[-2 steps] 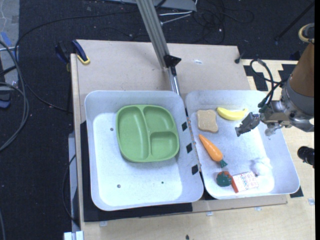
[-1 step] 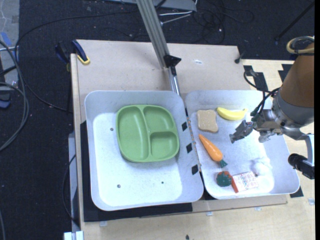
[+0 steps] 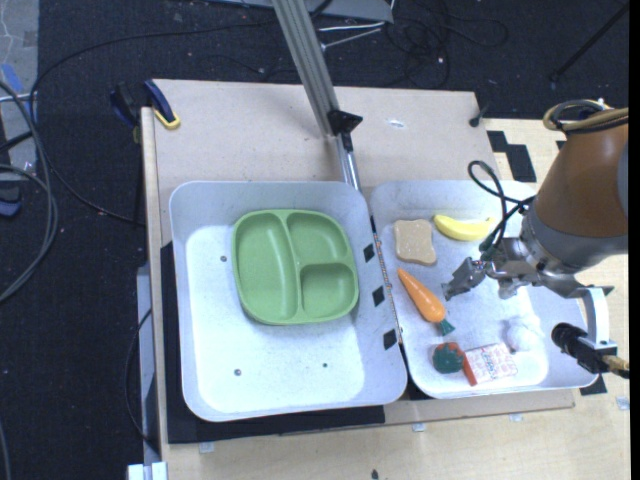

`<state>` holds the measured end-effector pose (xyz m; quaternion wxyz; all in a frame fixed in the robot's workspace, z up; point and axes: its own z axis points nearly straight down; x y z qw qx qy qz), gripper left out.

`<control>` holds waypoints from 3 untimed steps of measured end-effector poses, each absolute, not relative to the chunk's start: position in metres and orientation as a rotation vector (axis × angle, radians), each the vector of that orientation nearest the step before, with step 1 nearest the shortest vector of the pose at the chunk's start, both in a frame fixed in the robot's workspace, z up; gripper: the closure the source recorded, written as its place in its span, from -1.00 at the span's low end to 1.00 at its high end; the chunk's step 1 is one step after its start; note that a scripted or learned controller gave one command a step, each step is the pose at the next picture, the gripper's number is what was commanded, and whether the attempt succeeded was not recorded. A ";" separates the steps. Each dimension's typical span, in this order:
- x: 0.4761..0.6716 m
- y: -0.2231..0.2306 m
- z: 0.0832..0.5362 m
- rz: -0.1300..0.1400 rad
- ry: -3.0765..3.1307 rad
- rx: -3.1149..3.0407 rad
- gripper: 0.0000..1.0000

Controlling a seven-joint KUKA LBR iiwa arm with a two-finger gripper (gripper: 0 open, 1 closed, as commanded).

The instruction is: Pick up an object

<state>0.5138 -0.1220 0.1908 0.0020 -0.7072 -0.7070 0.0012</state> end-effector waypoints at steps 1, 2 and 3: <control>0.511 -0.124 0.127 0.006 -2.216 -2.219 -1.00; 0.512 -0.124 0.140 0.000 -2.220 -2.223 1.00; 0.506 -0.130 0.188 -0.002 -2.222 -2.225 1.00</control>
